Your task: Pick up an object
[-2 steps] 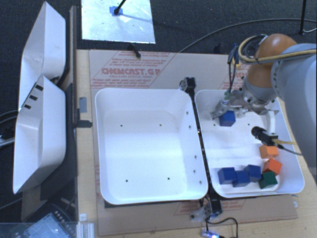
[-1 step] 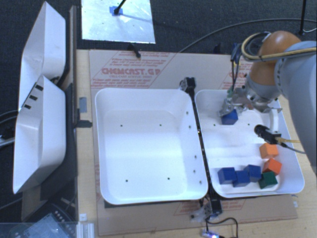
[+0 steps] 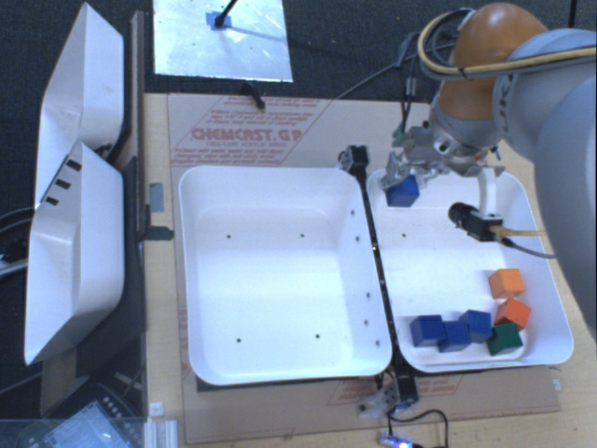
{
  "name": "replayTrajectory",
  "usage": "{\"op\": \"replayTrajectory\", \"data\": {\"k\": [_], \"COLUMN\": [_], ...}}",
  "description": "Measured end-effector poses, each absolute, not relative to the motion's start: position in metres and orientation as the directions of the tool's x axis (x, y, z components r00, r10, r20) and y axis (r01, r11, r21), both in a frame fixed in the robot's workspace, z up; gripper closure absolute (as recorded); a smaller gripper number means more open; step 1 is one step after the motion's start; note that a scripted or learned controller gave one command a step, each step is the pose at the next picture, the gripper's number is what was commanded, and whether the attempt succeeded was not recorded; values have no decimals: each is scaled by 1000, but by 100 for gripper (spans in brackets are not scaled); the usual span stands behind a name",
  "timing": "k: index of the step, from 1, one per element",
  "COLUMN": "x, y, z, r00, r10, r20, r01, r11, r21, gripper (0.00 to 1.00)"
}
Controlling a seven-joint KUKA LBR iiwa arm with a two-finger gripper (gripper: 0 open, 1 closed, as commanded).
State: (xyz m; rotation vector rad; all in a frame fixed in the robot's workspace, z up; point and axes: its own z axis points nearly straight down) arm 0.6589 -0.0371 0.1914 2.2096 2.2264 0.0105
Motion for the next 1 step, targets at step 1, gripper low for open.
{"op": "replayTrajectory", "data": {"k": [1], "x": [631], "y": [38], "z": [186], "r00": [-7], "r10": [1000], "r20": [2], "r01": [1000], "r11": [7], "r21": [0], "gripper": [100]}}
